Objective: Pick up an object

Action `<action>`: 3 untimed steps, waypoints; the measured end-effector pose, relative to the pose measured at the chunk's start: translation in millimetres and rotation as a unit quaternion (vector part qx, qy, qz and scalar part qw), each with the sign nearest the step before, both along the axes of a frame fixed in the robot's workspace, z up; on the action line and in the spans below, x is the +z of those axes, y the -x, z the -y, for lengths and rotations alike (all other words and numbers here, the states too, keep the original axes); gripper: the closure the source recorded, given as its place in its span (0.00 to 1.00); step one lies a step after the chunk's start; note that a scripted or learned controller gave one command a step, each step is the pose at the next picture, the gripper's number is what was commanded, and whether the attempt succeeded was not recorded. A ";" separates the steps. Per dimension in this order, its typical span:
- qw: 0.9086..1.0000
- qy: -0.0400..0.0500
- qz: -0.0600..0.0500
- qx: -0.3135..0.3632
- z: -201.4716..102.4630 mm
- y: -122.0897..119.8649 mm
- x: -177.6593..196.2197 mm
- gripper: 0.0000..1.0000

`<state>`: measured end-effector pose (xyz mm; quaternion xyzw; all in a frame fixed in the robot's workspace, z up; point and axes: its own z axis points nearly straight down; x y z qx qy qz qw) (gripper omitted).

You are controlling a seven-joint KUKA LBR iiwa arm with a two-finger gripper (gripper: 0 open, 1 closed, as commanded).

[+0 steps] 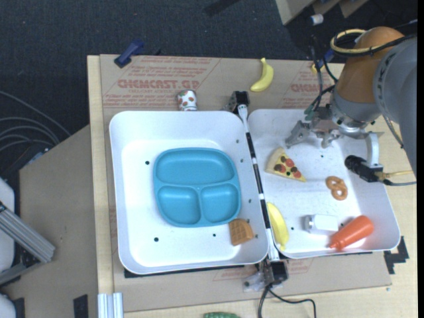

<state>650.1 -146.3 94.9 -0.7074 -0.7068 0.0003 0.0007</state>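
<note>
A printed cardboard sheet (159, 85) lies under two white bins, the left bin (121, 177) touching the right bin (389, 212) along a shared edge. Black clamps sit at the far end (238, 101) and near end (273, 271) of that seam. On the cardboard behind the bins lie a yellow banana (262, 77) and a small red-and-white cup (187, 99), well apart. A blue clip (128, 53) rests at the sheet's far left corner. Grey cables (26, 124) curl on the dark carpet (66, 18) to the left.
</note>
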 end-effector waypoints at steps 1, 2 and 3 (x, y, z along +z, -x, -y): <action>1.000 0.000 -0.001 0.000 10.3 4.3 -10.3 0.00; 1.000 0.000 0.001 0.000 10.0 3.5 0.3 1.00; 1.000 0.000 0.000 0.000 10.0 3.6 0.0 0.00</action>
